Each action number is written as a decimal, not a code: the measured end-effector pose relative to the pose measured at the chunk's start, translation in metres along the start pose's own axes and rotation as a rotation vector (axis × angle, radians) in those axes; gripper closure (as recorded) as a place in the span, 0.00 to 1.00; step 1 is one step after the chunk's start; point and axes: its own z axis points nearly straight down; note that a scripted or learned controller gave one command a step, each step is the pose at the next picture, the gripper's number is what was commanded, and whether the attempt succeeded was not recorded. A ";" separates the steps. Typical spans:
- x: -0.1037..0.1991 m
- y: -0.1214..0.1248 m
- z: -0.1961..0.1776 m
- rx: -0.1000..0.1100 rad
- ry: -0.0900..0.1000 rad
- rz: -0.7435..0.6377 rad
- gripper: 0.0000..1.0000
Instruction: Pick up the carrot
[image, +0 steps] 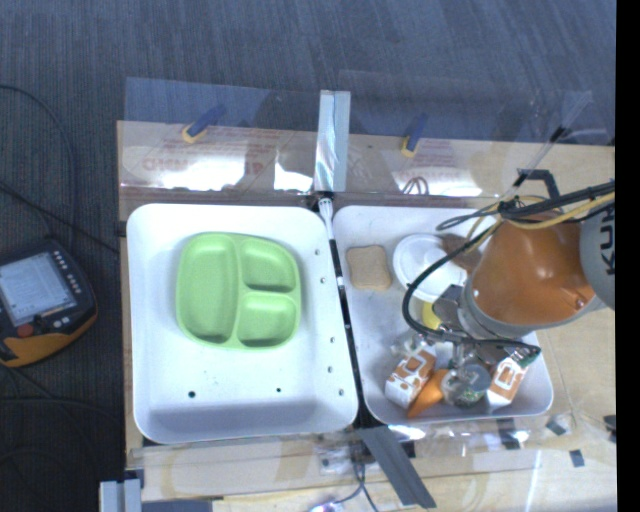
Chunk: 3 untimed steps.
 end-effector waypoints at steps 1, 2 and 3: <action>-0.010 0.009 0.000 0.001 0.008 0.012 0.00; -0.022 0.018 0.001 -0.002 0.011 0.104 0.00; -0.109 -0.048 0.005 -0.010 0.006 -0.299 0.00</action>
